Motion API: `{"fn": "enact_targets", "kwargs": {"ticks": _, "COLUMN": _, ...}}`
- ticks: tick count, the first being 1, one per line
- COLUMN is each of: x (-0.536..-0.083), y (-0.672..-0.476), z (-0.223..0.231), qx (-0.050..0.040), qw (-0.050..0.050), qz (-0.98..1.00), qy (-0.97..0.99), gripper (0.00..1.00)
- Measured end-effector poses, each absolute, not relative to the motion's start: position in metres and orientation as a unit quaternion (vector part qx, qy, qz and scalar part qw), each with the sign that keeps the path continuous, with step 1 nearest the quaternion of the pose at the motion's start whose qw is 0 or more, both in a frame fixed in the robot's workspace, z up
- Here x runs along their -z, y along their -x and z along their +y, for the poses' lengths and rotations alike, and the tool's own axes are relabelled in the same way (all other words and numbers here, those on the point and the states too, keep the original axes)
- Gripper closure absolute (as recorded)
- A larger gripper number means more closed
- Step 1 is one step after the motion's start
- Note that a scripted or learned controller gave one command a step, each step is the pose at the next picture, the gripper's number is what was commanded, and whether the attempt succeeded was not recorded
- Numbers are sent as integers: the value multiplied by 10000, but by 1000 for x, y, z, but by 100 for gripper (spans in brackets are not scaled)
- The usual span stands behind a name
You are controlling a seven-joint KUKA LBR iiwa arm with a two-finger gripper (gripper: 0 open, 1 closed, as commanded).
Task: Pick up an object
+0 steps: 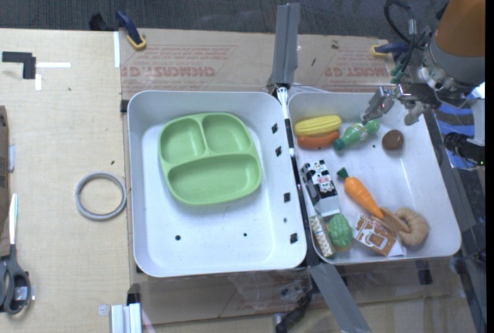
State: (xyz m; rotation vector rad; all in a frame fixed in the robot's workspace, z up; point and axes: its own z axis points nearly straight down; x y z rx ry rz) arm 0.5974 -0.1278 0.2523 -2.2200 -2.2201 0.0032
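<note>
- Beside the green bottle point(353, 135), at its upper right, the end effector point(380, 106) hangs over the back part of the right bin point(436, 169); whether it is released or clenched I cannot tell, and nothing visibly sits in it.
- Nearest candidate for the pick is the green bottle itself, lying on the bin floor with its left end touching the yellow corn point(317, 125) and the orange piece point(318, 141) under the corn. A descent landing left of the bottle could strike those two and shove all three together instead of closing on one.
- Right of the bottle, a small brown ball point(393, 140) lies apart from it. Being round, it would probably roll away from a glancing touch.
- Behind the bottle the bin wall is close, so a drop too far back risks catching the rim.
- Lying on its side and tilted relative to the bin edges, the bottle may be squeezed out sideways if the closing line does not cross its narrow width.
- Well in front of the bottle, the carrot point(363, 197), pretzel point(409, 225), broccoli point(339, 231) and snack packet point(376, 236) crowd together; reaching there invites a double grab or a miss.
- Far left of the bottle, the green divided plate point(209, 158) in the left bin point(147, 246) is wide and flat, a poor fit for a two-finger grip.
</note>
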Motion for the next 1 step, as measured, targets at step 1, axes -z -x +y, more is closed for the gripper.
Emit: {"fn": "enact_targets", "kwargs": {"ticks": 1, "x": -152, "y": -572, "z": -99, "qx": -10, "qw": 10, "qz": -7572, "qy": 6532, "gripper": 0}}
